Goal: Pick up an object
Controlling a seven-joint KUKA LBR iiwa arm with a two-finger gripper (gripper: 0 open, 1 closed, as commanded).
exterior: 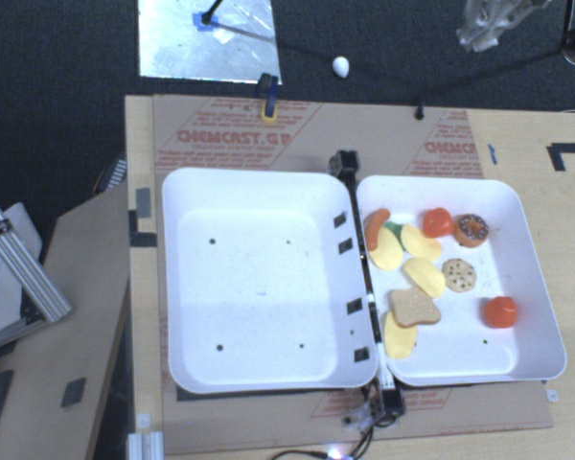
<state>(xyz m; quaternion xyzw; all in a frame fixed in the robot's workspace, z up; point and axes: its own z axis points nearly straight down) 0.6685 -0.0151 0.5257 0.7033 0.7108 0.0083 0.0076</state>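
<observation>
The right white bin [532, 286] holds several toy foods. There is a red tomato [437, 221], a brown donut [471, 230], a speckled cookie [458, 275], a slice of bread [414, 307] and a second red piece [499, 311]. An orange sausage [375, 226] and several yellow pieces [425, 276] lie near the divider. My gripper [481, 29] hangs blurred at the top right, high above the dark floor and well behind the bins. Nothing shows between its fingers.
The left white bin [259, 281] sits beside the right one on a cardboard-covered bench. A shiny sheet [206, 27] and a small white ball [340, 66] lie on the floor behind. A metal frame [19, 266] stands at the left edge.
</observation>
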